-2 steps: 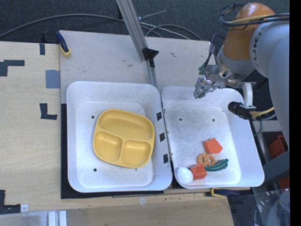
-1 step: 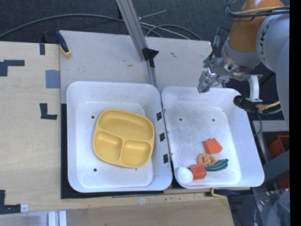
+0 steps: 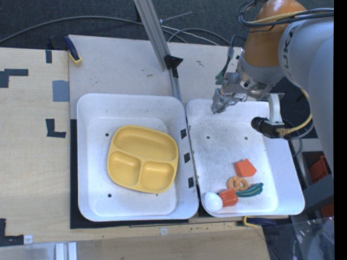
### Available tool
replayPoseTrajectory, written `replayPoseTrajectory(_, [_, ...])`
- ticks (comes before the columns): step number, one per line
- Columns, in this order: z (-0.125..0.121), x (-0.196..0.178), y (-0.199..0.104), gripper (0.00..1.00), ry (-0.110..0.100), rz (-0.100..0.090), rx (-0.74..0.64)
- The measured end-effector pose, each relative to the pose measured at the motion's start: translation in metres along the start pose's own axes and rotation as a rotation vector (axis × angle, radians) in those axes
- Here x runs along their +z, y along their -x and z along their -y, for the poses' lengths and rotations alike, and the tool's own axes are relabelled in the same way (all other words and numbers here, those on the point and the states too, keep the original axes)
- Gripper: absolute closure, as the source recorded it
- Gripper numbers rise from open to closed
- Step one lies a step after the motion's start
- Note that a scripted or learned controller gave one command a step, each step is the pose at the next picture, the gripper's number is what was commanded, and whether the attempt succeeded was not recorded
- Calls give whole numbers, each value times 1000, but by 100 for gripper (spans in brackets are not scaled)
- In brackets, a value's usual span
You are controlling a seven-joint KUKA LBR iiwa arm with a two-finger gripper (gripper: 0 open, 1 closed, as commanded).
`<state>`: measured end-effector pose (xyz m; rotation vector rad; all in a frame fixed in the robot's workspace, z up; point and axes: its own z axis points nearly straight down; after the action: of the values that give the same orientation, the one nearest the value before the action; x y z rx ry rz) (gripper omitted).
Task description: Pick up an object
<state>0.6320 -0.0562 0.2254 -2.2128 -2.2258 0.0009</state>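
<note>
Pale wooden bench (image 3: 32,161) on dark carpeted floor (image 3: 65,4)

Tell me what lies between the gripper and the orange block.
Bare white floor of the right bin separates the gripper from the orange block, per the camera view.

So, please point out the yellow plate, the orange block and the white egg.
yellow plate (image 3: 143,159), camera view, centre divider.
orange block (image 3: 245,168), camera view, top face.
white egg (image 3: 212,201), camera view, its middle.
</note>
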Motion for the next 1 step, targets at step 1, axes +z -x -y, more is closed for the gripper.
replayPoseTrajectory(1, [11, 9, -58, 100, -1, 1, -1])
